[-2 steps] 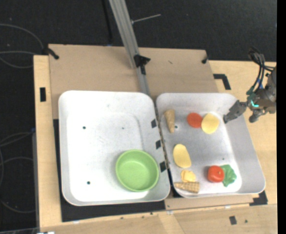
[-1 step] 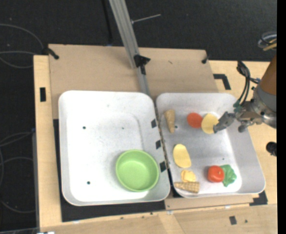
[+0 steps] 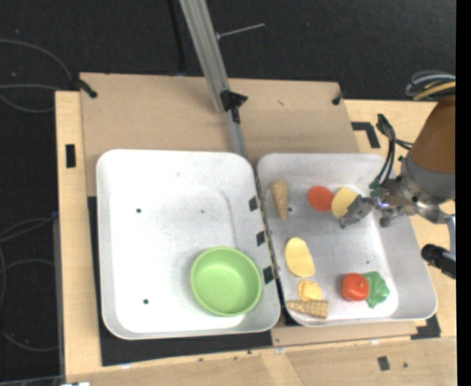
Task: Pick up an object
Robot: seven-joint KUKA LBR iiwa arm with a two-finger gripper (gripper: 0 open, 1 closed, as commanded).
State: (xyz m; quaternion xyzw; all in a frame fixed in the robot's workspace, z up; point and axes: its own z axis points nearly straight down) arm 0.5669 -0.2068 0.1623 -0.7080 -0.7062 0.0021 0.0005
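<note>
From the camera above the tabletop [image 3: 316, 111], my arm reaches in from the right, and my pincer [image 3: 354, 214] hangs low over the upper part of the right bin [image 3: 404, 292]. Its dark fingers [image 3: 356, 213] point left toward a pale yellow piece [image 3: 344, 200], whose edge they seem to touch; I cannot tell whether they are spread or closed, and nothing clearly sits between them. Just left of that piece, touching it, lies a small orange-red ball [image 3: 321, 198]. Farther left, near the bin's inner wall, is a tan cone-shaped piece [image 3: 280, 198]. Toward the middle lies a yellow oval piece [image 3: 300, 256], and below it a small yellow chunk [image 3: 309, 289] beside a waffle-patterned wedge [image 3: 309, 307]. At the lower right sits a red tomato-like toy with a green leafy part [image 3: 364, 287] (well apart from my pincer). The left bin [image 3: 155, 207] holds a green bowl [image 3: 226, 281] in its lower right corner.
</note>
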